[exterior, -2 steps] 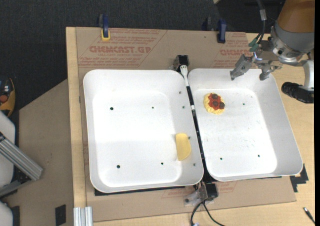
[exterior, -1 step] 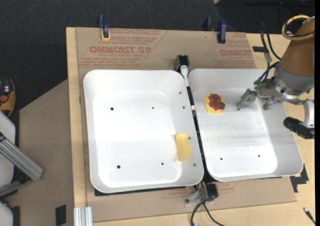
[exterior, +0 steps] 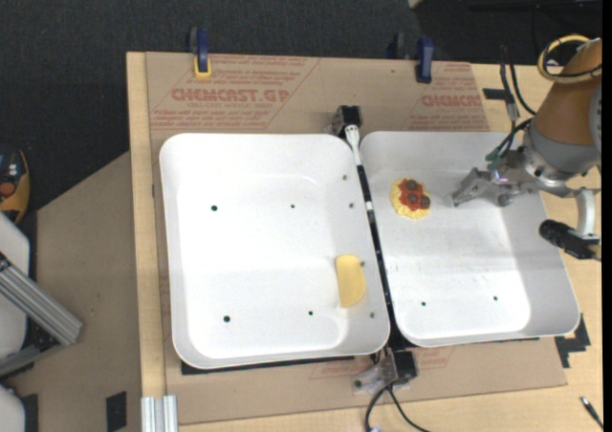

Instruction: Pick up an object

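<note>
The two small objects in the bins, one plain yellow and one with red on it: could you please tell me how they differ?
The plain yellow piece is elongated and one colour; the yellow-and-red piece is rounder, with red on top. The plain yellow piece lies in the left bin near the shared edge; the yellow-and-red piece lies in the right bin, close to the gripper. Both are small, yellowish and lying loose.

Most of the arm [exterior: 574,124] ran off the right edge, so just the wrist end was in shot. The gripper [exterior: 478,186] was too small and blurry to read. The red bits on the yellow item [exterior: 412,199] were just a smudge, no idea what it was. The right bin [exterior: 459,311] had its far corner covered by the arm.
</note>
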You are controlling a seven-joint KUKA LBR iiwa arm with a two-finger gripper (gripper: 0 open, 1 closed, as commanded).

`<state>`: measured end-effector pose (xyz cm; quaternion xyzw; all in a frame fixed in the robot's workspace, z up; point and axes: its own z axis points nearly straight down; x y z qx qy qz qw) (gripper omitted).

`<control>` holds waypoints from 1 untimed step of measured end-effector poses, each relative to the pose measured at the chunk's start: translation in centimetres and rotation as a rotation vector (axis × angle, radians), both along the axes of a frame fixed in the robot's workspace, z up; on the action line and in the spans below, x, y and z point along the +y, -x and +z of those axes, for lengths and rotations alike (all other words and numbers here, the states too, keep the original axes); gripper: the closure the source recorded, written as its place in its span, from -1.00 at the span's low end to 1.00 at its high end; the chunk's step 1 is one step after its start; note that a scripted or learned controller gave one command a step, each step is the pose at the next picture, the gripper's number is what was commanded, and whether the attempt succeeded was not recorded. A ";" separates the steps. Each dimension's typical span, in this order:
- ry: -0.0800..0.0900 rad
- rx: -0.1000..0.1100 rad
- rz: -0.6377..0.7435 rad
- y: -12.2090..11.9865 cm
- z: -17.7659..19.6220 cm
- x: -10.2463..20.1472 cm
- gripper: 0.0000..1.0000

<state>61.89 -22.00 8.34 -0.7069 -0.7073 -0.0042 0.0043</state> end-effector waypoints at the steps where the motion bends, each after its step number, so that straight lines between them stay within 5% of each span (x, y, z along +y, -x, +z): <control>1: 0.015 -0.008 0.002 -4.5 4.2 -0.3 -1.00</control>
